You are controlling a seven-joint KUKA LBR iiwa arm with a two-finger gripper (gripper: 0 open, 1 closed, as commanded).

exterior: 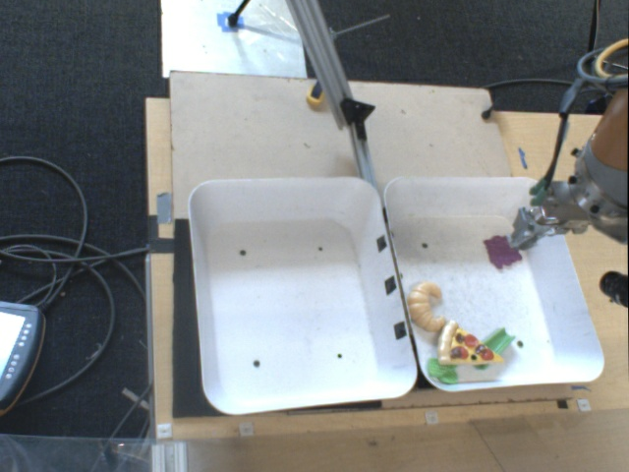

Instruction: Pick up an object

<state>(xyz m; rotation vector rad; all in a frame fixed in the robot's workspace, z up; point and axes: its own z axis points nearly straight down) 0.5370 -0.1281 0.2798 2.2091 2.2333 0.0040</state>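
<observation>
Found the grey metal two-finger gripper (526, 229) low at the far right side of the right shallow white plastic bin (580, 315). Could not tell whether it was released or clenched, and saw nothing plainly held in it. Noted a small flat purple ragged-edged piece (503, 252) just beside the gripper's tip, lying on the bin floor; could not tell whether they touched. Traced the grey arm (601, 187) back from the gripper toward the right edge, with its orange band (619, 131) above.

Saw, nearer the front of the same bin, a curled beige ridged toy (426, 305), next to it a toy pizza slice with red dots (470, 348), and a green plastic piece (502, 340) against the slice. Found the left shallow white plastic bin (295, 293) touching the right bin along a shared edge. Noted both on a pale brown board bench (256, 126), crossed by a slanted grey metal pole (324, 47). Saw black cables (59, 254) looped on the dark floor at left.
</observation>
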